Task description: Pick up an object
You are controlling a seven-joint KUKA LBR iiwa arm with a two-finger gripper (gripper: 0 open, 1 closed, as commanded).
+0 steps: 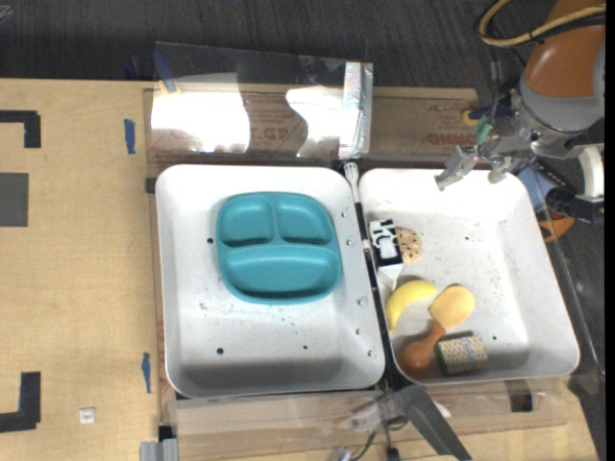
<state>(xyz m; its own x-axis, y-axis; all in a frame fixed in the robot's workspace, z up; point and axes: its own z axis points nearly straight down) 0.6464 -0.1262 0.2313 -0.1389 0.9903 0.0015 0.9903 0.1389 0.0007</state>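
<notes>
A teal divided plate lies in the left bin. The right bin holds a yellow rounded piece, a tan and brown wooden utensil, a small speckled block, a round cookie and a black-and-white tag. These sit near the right bin's left and front sides. My gripper hangs over the far edge of the right bin, well away from them. It is open, with nothing between its fingers.
A clear plastic sheet stands behind the left bin. Yellow and black cables loop beside the arm at the top right. Brown bench surface spreads to the left of the bins.
</notes>
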